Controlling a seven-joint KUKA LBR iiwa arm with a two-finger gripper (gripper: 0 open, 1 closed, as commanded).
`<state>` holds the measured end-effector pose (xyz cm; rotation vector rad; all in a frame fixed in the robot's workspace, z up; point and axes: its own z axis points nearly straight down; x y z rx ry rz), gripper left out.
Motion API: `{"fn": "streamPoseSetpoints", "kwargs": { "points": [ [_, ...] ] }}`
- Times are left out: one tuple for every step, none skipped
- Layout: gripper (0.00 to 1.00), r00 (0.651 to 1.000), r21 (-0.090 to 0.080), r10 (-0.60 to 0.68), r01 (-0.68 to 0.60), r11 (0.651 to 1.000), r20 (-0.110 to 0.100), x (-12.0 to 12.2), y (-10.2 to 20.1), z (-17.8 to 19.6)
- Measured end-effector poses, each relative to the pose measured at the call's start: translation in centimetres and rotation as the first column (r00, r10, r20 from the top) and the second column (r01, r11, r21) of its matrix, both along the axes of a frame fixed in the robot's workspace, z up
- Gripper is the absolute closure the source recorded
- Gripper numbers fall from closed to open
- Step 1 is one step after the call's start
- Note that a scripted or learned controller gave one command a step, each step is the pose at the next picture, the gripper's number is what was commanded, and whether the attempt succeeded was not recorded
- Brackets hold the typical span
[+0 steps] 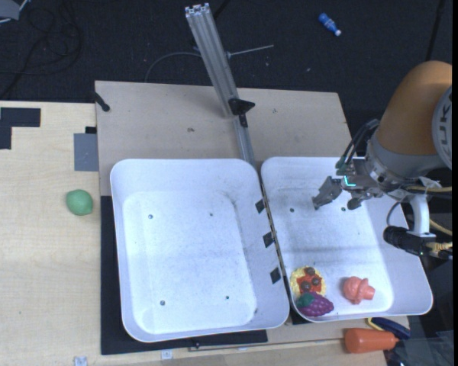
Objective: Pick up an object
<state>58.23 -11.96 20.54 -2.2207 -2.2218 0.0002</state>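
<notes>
My gripper hangs over the upper middle of the right bin, with its two dark fingers spread apart and nothing between them, so it is open. Well below it, at that bin's near edge, lies a yellow toy with purple and red parts. A pink-orange toy sits just to the right of it. Both toys are apart from the gripper.
The left bin adjoins the right one, with black clips along the shared rim. An orange object lies outside the right bin's near edge. A green ball rests on the wooden bench at left. A slanted aluminium post rises behind the bins.
</notes>
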Motion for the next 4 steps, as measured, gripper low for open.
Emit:
{"fn": "streamPoseSetpoints", "kwargs": {
  "points": [
    [0.0,1.0,0.0,0.0,0.0,1.0,0.0,0.0,0.0,0.0],
    [0.0,1.0,0.0,0.0,0.0,1.0,-0.004,0.5,-0.4,-4.6],
    [0.0,1.0,0.001,0.001,-0.001,1.0,-0.006,0.3,-0.1,-10.9],
    [0.0,1.0,0.0,-0.001,0.001,1.0,0.001,0.3,-0.1,-11.4]
  ]
}}
